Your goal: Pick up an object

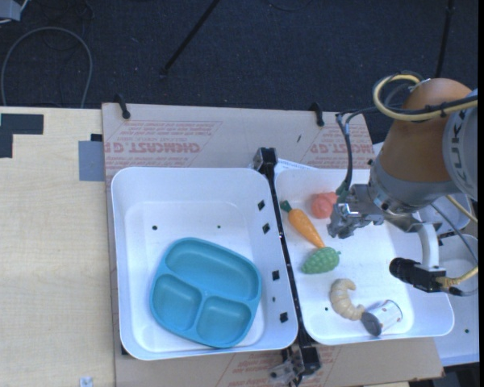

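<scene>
Claw (344, 220) low in the right bin (436, 329), at the bin's upper middle, dark and small under the orange-banded arm (423, 147); fingers too blurred and shadowed to read as open or closed, nothing seen between them. Just left of the claw, touching or nearly touching it, a pinkish-red object (323, 204), partly hidden by the claw's metal, shape hard to make out. Below-left of that, an orange carrot (305, 226) lying at a slant, green stem end toward the divider (276, 240). Beneath the carrot's tip, a green bumpy object (320, 260), just beside it. Farther down, a pale curved croissant-like piece (345, 299), and close to its lower end a small clear cylinder with a dark cap (381, 317), on its side, contents unreadable. At the bin's right side, a black cylindrical part (415, 274) with cable attached, overlapping the bin; far wall of the bin covered by the arm. Across the divider, the left bin (129, 216) holding a blue sectioned plate (206, 291) with three compartments, tilted toward the lower right. Cardboard (185, 139) with mirrored red lettering under both bins, on the light wooden table (40, 256). Arm's upper body cut off at the right.
</scene>
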Controlling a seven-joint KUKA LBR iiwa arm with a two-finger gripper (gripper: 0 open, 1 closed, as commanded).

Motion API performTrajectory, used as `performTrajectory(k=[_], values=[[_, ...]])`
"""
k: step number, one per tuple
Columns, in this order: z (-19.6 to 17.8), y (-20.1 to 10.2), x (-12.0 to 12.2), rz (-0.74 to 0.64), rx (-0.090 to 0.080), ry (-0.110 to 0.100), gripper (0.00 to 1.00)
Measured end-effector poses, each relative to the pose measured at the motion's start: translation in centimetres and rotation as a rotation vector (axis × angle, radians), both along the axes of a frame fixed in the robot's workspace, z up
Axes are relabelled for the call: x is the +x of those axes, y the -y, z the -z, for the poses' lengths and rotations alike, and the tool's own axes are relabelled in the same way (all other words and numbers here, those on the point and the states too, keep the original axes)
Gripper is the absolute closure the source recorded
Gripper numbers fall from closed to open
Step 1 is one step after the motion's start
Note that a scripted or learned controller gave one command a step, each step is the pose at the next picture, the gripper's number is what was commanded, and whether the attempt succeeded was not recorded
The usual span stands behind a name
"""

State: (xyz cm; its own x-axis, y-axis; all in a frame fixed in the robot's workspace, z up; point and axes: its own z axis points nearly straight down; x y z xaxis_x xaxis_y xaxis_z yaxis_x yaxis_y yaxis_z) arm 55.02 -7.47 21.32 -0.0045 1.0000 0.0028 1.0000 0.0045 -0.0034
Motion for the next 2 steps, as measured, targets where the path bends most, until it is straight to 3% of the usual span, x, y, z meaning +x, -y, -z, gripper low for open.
performTrajectory(k=[1,2], values=[[0.0,-5.5,2.4,-0.001,-0.001,0.002,1.0],[-0.7,-9.9,3.1,0.001,-0.001,0.001,1.0]])
